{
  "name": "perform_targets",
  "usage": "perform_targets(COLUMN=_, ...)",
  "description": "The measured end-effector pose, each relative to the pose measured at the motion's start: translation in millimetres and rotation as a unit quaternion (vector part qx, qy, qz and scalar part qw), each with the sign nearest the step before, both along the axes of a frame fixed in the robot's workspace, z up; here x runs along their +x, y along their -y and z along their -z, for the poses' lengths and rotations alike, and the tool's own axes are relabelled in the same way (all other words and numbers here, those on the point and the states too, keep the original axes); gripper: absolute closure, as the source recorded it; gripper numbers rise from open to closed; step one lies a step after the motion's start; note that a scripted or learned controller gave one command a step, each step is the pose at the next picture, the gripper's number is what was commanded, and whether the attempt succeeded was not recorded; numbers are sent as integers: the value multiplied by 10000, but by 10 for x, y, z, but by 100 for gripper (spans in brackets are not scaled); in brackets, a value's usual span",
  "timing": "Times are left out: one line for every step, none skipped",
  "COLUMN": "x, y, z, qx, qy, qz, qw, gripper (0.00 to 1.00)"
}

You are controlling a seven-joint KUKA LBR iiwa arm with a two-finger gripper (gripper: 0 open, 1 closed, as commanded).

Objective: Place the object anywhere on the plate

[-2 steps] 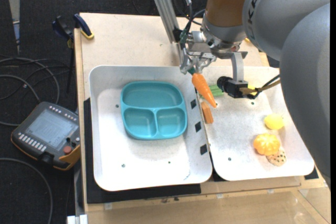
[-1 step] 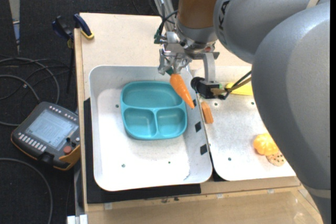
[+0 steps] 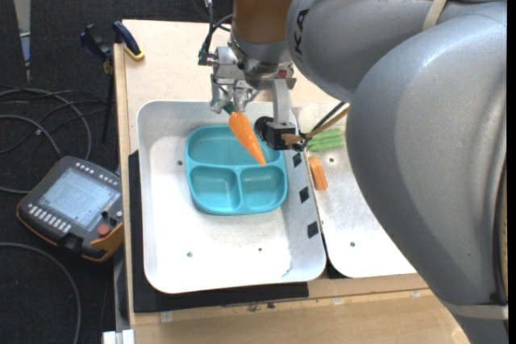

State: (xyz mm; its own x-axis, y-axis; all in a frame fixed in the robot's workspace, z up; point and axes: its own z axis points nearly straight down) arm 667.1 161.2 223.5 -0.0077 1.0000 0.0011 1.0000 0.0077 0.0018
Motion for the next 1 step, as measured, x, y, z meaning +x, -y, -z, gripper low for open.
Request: perform_targets(x=1, y=37, z=-8, qx=-10, qy=-5, qz=22, qw=10000, gripper=0)
